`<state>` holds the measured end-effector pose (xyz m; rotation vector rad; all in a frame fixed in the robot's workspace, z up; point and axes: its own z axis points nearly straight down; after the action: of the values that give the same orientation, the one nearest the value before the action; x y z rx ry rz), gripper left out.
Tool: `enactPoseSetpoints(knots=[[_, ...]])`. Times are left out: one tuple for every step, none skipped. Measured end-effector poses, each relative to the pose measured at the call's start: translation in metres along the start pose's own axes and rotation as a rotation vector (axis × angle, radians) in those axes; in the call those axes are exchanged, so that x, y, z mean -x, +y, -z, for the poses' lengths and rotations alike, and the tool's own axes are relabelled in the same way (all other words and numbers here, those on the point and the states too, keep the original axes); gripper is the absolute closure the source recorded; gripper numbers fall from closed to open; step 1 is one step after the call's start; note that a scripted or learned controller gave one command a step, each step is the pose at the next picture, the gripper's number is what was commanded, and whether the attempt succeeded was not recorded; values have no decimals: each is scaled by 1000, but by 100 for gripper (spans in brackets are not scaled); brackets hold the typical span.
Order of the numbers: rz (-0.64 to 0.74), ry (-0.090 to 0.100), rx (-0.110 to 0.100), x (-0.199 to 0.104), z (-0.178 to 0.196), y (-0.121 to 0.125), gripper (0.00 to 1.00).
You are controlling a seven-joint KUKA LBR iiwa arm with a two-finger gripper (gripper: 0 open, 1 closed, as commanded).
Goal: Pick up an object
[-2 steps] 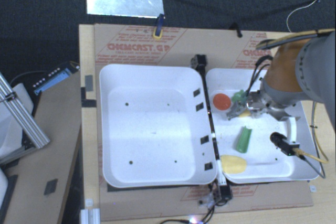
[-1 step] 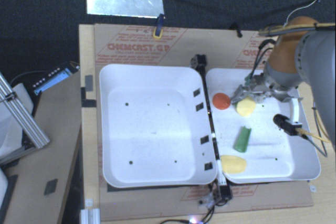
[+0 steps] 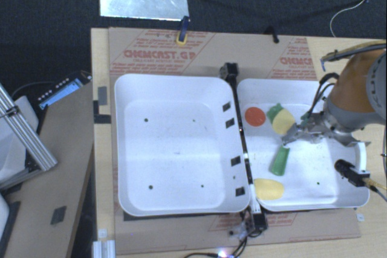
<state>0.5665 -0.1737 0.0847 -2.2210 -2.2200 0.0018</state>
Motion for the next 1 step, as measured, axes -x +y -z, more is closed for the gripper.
enactPoseSetpoints(knots=[[10, -1, 10, -37, 1, 64, 0]])
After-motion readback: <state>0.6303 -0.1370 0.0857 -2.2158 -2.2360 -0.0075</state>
